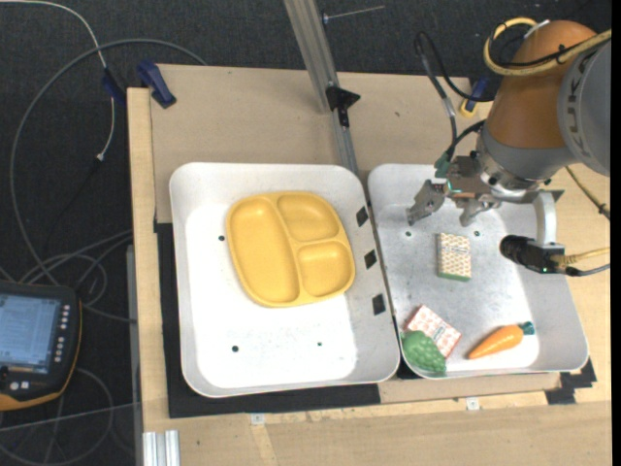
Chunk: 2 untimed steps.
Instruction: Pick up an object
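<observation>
My gripper hangs open over the upper part of the right bin, with its two fingers spread apart and nothing between them. Just below it lies a small beige patterned block. At the bin's front edge sit a pink-and-white packet, a green leafy toy and an orange carrot. A yellow three-compartment plate rests in the left bin.
A metal pole rises behind the bins near the seam between them. The arm's orange band and cables crowd the right bin's far right corner. A tablet and cables lie left of the bench.
</observation>
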Tool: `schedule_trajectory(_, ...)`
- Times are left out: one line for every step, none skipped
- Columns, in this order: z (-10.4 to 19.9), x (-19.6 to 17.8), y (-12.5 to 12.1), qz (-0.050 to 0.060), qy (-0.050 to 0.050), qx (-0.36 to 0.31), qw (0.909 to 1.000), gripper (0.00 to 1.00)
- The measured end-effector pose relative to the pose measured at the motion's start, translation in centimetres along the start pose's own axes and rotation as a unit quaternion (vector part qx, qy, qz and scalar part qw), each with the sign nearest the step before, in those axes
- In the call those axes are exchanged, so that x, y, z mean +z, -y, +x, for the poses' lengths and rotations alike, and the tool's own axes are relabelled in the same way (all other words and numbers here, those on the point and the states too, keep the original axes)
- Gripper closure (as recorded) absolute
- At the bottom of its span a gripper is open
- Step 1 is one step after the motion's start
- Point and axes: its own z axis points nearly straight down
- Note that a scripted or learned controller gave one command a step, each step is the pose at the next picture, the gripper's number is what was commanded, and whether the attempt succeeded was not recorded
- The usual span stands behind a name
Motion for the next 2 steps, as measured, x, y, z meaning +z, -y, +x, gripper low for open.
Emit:
schedule_trajectory(0.0, 0.0, 0.0, 0.000, 0.000, 0.000, 1.0000, 0.00)
schedule_trajectory(-1.0, 5.1, 0.1, 0.003, 0.000, 0.001, 1.0000, 0.00)
